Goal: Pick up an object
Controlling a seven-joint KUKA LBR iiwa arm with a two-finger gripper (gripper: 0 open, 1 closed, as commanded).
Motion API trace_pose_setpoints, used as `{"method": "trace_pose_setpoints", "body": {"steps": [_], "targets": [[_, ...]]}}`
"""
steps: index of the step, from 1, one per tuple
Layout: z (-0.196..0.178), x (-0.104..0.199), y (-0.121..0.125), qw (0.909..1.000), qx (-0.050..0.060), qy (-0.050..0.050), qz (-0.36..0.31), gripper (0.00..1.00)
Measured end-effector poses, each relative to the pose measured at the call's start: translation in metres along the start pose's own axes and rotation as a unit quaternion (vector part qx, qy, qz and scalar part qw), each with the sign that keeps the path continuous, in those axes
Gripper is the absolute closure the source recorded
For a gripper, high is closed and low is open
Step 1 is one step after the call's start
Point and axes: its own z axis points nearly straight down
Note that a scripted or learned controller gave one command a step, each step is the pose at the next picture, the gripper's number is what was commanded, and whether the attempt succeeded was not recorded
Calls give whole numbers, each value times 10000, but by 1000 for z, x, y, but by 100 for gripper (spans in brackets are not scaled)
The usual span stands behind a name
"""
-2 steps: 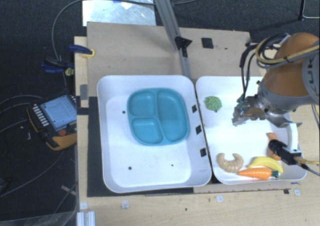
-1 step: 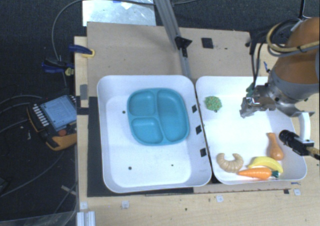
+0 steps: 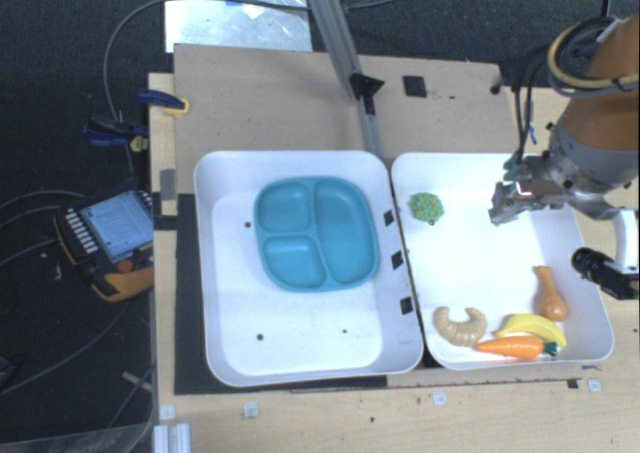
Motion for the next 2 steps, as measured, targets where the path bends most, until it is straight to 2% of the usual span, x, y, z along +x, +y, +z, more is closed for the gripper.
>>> {"method": "trace_pose_setpoints", "body": {"steps": [1, 2], "targets": [[6, 40, 24, 10000, 5, 7, -19, 100], [17, 101, 39, 10000, 11, 13, -30, 100]]}}
